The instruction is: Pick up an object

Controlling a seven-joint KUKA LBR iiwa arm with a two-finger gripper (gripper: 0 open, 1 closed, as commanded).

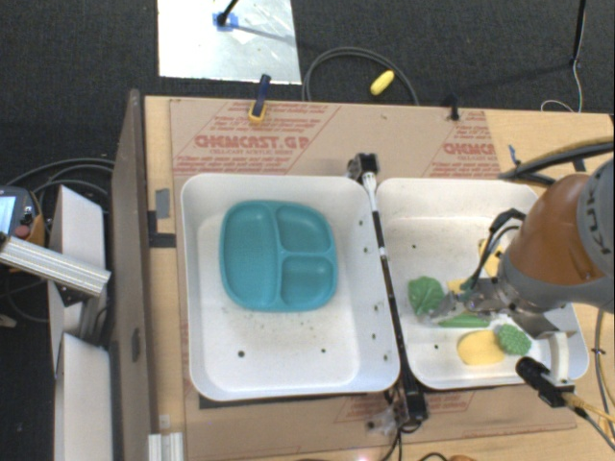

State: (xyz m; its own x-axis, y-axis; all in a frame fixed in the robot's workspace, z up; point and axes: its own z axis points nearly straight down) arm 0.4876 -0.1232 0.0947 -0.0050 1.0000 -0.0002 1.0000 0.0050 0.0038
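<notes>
Looking down at a slant from the one cam: brown cardboard-topped bench [288, 133] w/ red print, on dark carpet; a shiny silver sheet [231, 27] lies on the floor beyond the far edge, a small yellow object [382, 83] near it, black cables looping round. Grey metal framing [58, 267] sits off the bench's left side.

Two shallow white plastic bins side by side, rims touching along the centre. Left bin [207, 353] holds a teal divided plastic plate [279, 255], three compartments, lying flat toward the far half; the near half of that bin is bare white floor w/ dark specks.

Right bin [432, 209]: far half bare, all items crowded at the near right. A green leafy toy piece [423, 292] sits mid-floor, a flat green strip [461, 322] just beside it, a pale yellow rounded toy [479, 349] near the front wall, a green knobbly toy [512, 337] touching it on the right, and a yellow bit [488, 262] showing partly behind the arm.

Grey arm w/ orange band [562, 229] comes in over the right rim, low over the clutter. Gripper [459, 303] is down among the green pieces, just right of the leafy one; whether it is clenched, released or grasping anything can't be told — arm body and clutter mask it. Little free room round it: front wall and right wall both near.
</notes>
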